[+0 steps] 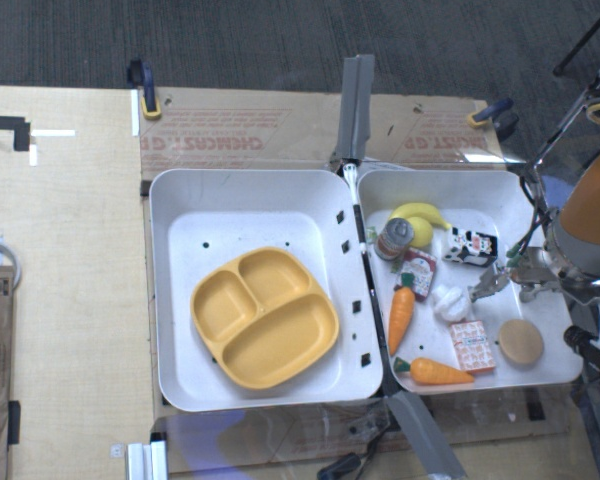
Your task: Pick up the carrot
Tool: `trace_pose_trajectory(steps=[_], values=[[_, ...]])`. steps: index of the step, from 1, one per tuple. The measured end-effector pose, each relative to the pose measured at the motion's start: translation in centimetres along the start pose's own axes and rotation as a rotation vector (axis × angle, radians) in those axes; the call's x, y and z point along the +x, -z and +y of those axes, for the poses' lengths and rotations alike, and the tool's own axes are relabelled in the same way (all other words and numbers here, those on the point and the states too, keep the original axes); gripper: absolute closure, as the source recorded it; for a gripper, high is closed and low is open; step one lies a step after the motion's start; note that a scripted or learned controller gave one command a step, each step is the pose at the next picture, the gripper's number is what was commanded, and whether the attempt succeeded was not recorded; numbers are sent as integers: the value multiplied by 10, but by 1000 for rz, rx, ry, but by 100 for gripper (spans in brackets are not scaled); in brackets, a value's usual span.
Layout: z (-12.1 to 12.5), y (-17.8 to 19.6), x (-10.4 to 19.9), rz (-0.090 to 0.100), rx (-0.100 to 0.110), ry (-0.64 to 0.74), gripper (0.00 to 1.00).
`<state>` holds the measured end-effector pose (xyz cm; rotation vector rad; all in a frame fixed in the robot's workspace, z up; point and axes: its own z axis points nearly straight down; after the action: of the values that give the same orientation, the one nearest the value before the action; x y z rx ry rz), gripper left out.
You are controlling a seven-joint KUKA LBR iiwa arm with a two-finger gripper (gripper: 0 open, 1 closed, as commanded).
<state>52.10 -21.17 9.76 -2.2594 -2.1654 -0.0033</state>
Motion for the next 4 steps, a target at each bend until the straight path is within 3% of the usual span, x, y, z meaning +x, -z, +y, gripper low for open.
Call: trace_pose_trajectory(steps=[1,2,3,4], values=[[-43,42,-5,-9,-6,126,0],[-42,51,-5,-9,-7,125,100],[62,141,-6,-12,-7,44,100],[137,156,11,-14,-6,442,100]])
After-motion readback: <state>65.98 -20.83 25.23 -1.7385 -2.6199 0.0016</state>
